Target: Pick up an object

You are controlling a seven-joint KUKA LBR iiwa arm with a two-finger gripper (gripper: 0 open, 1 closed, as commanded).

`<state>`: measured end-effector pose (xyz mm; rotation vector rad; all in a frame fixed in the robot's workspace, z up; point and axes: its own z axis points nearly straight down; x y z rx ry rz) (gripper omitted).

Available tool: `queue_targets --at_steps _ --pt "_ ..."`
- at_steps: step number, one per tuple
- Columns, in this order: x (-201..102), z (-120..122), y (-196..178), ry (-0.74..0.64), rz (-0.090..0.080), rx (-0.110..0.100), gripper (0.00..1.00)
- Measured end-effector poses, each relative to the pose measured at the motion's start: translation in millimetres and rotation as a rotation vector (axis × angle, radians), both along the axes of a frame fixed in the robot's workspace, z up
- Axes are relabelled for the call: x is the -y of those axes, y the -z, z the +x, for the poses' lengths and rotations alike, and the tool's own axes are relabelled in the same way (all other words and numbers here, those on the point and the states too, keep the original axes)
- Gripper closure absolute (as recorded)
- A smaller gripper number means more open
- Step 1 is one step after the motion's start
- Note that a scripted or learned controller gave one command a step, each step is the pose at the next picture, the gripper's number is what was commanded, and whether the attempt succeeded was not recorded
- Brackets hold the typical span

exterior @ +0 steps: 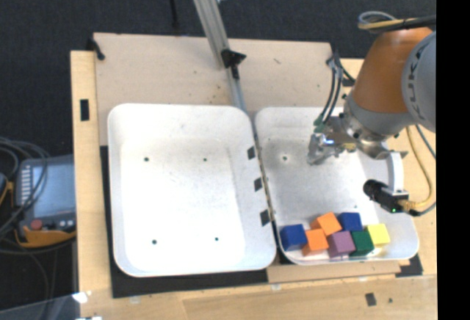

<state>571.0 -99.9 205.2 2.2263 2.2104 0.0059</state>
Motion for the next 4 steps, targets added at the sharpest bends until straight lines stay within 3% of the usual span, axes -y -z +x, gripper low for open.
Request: queue_targets --at_steps 1,2,4 --pt "7 0 -63 -0.008 -0.001 0.003 1.00" --pt "8 1 -62 -0.010 -0.001 -0.003 1.00" --pt "-86 13 -33 -0.013 0.000 -0.007 1.00"
